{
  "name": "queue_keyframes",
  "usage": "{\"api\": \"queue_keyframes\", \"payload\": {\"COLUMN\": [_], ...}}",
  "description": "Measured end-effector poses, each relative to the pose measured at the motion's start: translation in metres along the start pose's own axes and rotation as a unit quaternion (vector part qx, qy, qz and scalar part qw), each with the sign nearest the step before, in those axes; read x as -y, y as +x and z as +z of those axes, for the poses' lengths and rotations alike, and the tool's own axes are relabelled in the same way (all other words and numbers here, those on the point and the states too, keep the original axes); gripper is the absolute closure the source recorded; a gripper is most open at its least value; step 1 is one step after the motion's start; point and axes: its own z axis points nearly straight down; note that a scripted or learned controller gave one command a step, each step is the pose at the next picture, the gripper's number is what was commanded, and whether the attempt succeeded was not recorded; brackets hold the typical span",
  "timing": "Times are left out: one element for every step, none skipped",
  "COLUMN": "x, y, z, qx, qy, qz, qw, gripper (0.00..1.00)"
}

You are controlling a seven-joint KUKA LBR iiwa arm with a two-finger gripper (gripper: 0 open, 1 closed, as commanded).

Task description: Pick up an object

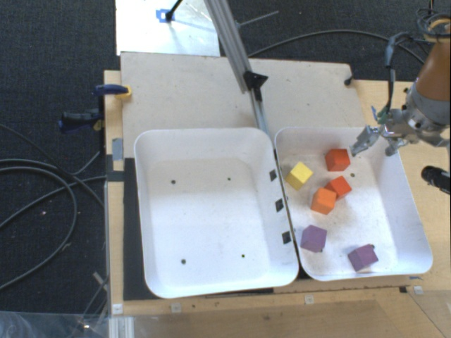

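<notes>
Blocks, six small ones, lie loose on the floor of the right-hand bin (412, 210); none is lifted. A yellow block (299, 175) sits nearest the wall shared with the left bin (151, 153), turned so that a corner points toward the lower left; it is roughly a cube, so no long axis can be made out. A red-orange block (337, 160) lies up and to the right of it, close to square-on to the bin's sides. Two more sit just below that: a small red block (341, 186) and an orange block (324, 201), which look to be touching or nearly so, both turned at a slant. Lower in the bin are two purple blocks, well apart from each other: a left purple block (313, 239) near the dividing wall, and a right purple block (363, 257) close to the front rim, its top face tilted toward the right.

The gripper (378, 138) hangs over the upper right part of the right-hand bin, reaching in from the grey arm (430, 104) at the right; its metal fingers point left and downward; how far apart they stand cannot be told at this size; nothing shows between them, and the nearest thing, the red-orange block, lies just beside and below, apart from them.

The left bin shows a bare white floor with a few dark dots; a slanted grey pole (232, 34) crosses above the bench (211, 90).
</notes>
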Motion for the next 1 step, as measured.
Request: {"api": "queue_keyframes", "payload": {"x": [0.0067], "y": [0.0227], "z": [0.1050], "qx": [-0.002], "qy": [0.003], "qz": [-0.001], "qw": [1.0000], "gripper": [0.00]}}
